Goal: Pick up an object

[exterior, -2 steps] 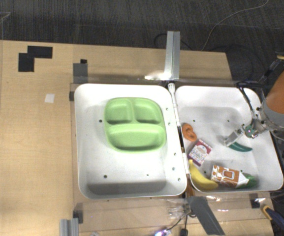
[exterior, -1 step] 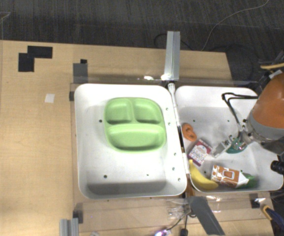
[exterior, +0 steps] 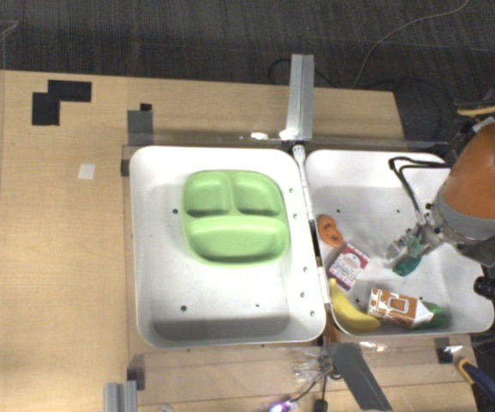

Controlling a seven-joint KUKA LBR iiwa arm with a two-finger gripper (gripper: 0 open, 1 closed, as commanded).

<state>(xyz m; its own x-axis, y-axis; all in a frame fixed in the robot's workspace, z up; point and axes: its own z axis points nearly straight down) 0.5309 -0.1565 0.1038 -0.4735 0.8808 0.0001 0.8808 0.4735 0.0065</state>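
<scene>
While the gripper (exterior: 408,253) hung low in the right bin (exterior: 359,174), a teal object (exterior: 407,264) lay directly under its tip. I could not tell whether it was gripped; the other items lay to the lower left.

Arm (exterior: 479,191) enters from right edge, orange band at wrist, angled down-left. Gripper (exterior: 407,256) low at scene right, tip pointing down-left, teal part at fingertips. Finger state unreadable.
</scene>
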